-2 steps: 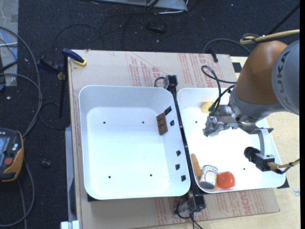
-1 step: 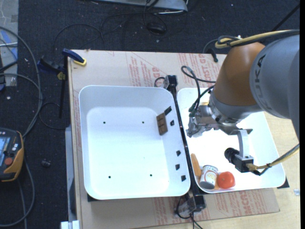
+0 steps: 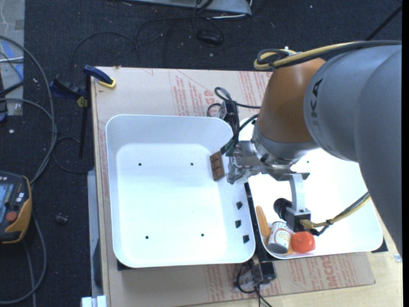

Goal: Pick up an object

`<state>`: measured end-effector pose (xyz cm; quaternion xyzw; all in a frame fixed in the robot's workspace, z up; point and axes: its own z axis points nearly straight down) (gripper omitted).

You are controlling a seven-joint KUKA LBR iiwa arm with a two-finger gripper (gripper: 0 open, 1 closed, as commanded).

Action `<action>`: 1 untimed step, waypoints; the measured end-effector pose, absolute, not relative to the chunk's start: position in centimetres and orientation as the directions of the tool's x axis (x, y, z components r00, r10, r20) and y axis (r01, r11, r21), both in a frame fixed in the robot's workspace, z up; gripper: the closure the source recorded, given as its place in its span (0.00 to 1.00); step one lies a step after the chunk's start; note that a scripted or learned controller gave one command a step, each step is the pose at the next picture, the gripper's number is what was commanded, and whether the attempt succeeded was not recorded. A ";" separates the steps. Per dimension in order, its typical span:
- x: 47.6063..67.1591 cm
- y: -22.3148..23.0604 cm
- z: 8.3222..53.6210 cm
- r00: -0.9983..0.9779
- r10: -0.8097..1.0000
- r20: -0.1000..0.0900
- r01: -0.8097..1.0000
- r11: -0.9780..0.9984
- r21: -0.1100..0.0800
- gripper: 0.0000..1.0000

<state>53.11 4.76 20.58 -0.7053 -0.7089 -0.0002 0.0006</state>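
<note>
My gripper [image 3: 238,164] hangs over the seam between the two white bins, under the orange band of the arm. A small brown block [image 3: 217,166] sits right at the gripper's left side, by the right wall of the left bin [image 3: 128,139]; whether it is held is unclear. In the right bin's [image 3: 358,235] near left corner lie an orange stick [image 3: 261,219], a small labelled can [image 3: 278,235] and a red ball-like thing [image 3: 303,242].
The arm's bulk covers most of the right bin. A blue and yellow clamp [image 3: 96,77] sits at the bench's far left corner. Cables [image 3: 225,104] run along the bench behind the bins.
</note>
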 end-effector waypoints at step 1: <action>53.0 9.7 22.4 -0.005 1.000 0.001 1.000 0.005 0.001 1.00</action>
